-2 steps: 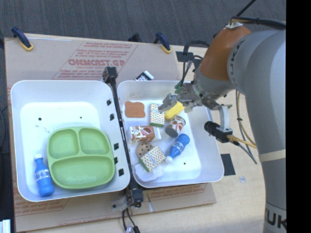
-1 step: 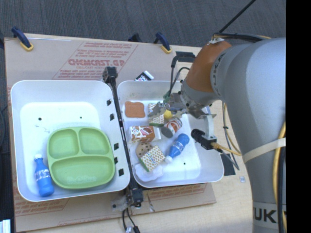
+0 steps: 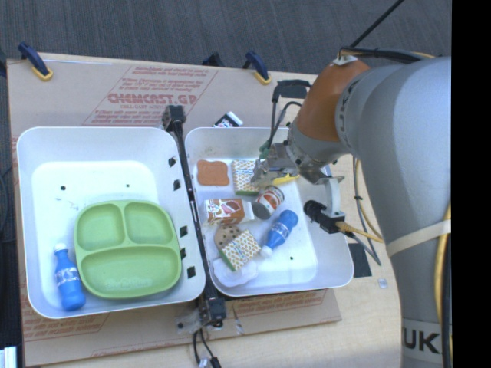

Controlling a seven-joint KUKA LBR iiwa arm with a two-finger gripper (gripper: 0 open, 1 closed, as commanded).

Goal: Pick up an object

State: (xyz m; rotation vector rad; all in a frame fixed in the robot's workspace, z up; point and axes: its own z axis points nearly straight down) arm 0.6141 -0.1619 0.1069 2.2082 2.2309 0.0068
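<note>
The big grey arm takes up the whole right side from where I stand, its orange band curving above the wrist as it leans down over the right bin. Under everything lies a sheet of brown cardboard printed in red lettering and held at its far edge by blue-and-yellow clamps.

The two white bins sit side by side, touching along a middle seam. The left bin holds a green divided plate, lying flat with its three compartments up, and just beside the plate's near-left corner lies a small blue bottle.

The right bin is the crowded one. The gripper is down low at its far side, right among the clutter, over a patterned packet and something yellow (a thin piece, hard to name). Whether the claw is spread or closed I cannot tell, nor whether it has hold of anything; the wrist hides it.

Around it: an orange-brown slab to the left, a small brown-and-white can just nearer, a second blue bottle lying tilted, a reddish snack wrapper, and a checked yellow-green box toward the near edge, beside a round cracker-like piece.
</note>
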